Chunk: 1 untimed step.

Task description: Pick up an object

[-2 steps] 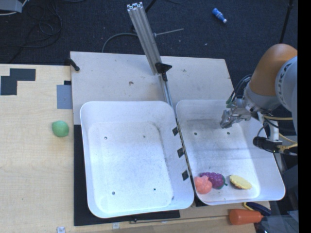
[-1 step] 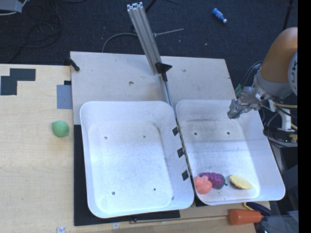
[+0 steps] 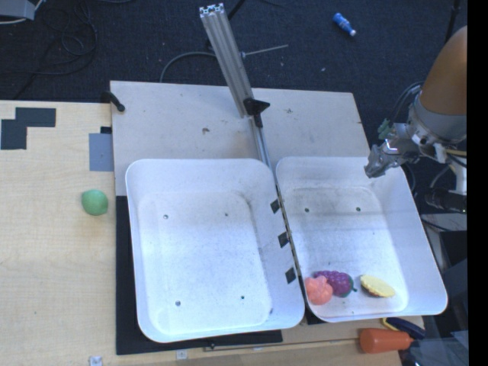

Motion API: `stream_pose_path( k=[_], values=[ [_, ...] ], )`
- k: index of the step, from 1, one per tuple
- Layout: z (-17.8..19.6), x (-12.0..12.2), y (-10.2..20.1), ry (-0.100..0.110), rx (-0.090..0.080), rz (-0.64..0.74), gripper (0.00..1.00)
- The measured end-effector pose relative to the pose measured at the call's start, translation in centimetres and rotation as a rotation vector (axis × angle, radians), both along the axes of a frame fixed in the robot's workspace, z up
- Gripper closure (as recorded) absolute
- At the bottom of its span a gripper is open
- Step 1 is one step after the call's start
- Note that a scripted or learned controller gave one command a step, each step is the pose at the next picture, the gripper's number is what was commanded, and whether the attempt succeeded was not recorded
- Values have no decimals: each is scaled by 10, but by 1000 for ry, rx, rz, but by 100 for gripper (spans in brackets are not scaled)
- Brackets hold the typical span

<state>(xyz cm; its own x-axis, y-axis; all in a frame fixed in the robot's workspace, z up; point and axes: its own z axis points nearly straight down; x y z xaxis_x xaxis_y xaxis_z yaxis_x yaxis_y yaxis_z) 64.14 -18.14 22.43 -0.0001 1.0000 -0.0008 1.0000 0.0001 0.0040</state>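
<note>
Dark carpet lies at the far side, and a pale wooden bench (image 3: 46, 265) sits at your left. Closest to you, an orange toy (image 3: 385, 339) lies just past the near edge of the right bin (image 3: 427, 280), outside it.

Look in the near corner of that right bin. Three small toys sit there in a row. A pink one (image 3: 319, 290) is by the wall between the bins. A purple one (image 3: 335, 281) touches it. A yellow one (image 3: 377, 287) lies just beside them, a little apart. All three are close to the near rim, so you have little room on that side. Past them, the bin floor is bare all the way to the far rim.

You can see the left bin (image 3: 141, 280) has a bare white floor. A green ball (image 3: 94, 202) sits on the wood, out past its left edge.

Farther back, the gripper (image 3: 377, 164) hangs over the far right corner of the right bin, well apart from the toys. You cannot tell if its fingers are apart or together. A metal rail (image 3: 229, 56) slants away behind the bins, and a blue thing (image 3: 344, 24) lies on the carpet.
</note>
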Motion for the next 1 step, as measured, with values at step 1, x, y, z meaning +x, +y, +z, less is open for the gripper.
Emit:
stream_pose_path(
  k=[1],
  values=[
    [56,-3,6,-1,0,0,100]
  ],
)
